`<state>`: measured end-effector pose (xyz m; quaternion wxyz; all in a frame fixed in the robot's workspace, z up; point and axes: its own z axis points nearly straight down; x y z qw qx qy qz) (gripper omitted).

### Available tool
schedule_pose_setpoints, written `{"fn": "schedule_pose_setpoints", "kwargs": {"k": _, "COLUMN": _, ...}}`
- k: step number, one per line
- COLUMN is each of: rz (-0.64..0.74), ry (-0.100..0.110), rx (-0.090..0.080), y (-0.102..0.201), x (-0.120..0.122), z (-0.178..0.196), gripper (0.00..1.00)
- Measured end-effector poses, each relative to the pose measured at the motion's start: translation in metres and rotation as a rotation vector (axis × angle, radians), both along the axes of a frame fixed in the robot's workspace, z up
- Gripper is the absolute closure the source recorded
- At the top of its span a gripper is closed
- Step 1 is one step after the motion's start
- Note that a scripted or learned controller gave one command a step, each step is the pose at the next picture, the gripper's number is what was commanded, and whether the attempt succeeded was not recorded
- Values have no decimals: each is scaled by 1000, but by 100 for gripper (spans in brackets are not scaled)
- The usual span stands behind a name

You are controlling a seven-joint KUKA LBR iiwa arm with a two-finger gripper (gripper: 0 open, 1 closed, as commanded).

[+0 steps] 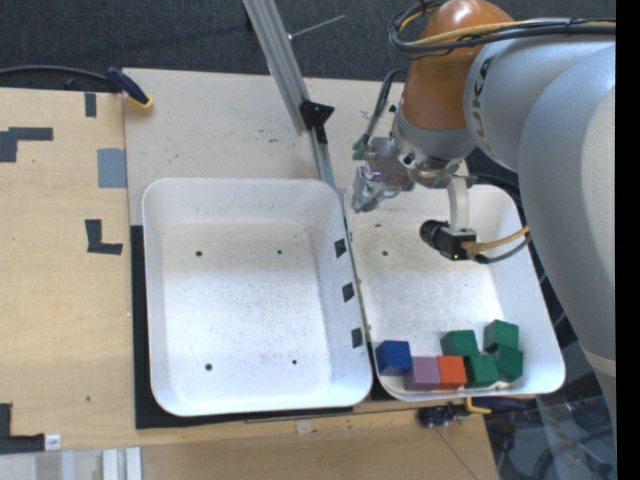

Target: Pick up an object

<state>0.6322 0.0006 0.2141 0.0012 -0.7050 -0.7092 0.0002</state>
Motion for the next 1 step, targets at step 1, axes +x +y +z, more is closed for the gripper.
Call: {"fn": "schedule_pose_setpoints", "kwargs": {"k": 1, "rz": 2, "ry": -2, "rx": 1, "y": 60, "x": 6, "z": 13, "gripper": 100}}
